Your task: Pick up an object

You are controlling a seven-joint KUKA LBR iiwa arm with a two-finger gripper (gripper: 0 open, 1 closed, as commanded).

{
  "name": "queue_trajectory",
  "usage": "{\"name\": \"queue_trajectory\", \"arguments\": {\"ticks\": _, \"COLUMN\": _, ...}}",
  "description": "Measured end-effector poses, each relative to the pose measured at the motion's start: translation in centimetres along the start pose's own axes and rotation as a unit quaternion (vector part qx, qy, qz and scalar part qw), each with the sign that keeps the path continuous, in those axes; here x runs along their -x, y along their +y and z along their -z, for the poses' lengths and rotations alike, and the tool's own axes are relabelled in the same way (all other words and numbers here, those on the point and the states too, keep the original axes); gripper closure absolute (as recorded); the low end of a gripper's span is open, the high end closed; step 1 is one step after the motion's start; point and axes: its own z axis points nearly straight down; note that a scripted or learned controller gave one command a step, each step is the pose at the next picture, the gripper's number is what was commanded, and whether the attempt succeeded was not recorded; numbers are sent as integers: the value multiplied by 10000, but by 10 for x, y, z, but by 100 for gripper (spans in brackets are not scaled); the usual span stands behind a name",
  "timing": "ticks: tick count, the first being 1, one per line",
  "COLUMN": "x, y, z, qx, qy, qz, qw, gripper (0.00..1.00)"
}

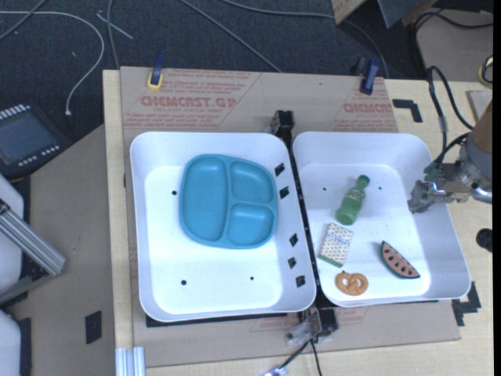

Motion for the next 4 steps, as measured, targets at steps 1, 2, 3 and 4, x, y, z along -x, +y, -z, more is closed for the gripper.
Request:
{"name": "queue_trajectory", "arguments": {"ticks": 1, "x": 0, "y": 1, "z": 31, "qx": -6, "qy": 2, "qz": -1, "qw": 10000, "gripper": 100}}
{"name": "queue_trajectory", "arguments": {"ticks": 2, "x": -45, "y": 9, "z": 38, "qx": -18, "qy": 17, "qz": 21, "qw": 10000, "gripper": 100}}
{"name": "queue_trajectory", "arguments": {"ticks": 3, "x": -96, "y": 12, "z": 26, "qx": -44, "qy": 29, "qz": 22, "qw": 10000, "gripper": 100}}
{"name": "queue_trajectory", "arguments": {"ticks": 4, "x": -148, "y": 14, "z": 35, "qx": -26, "qy": 24, "qz": 24, "qw": 10000, "gripper": 100}}
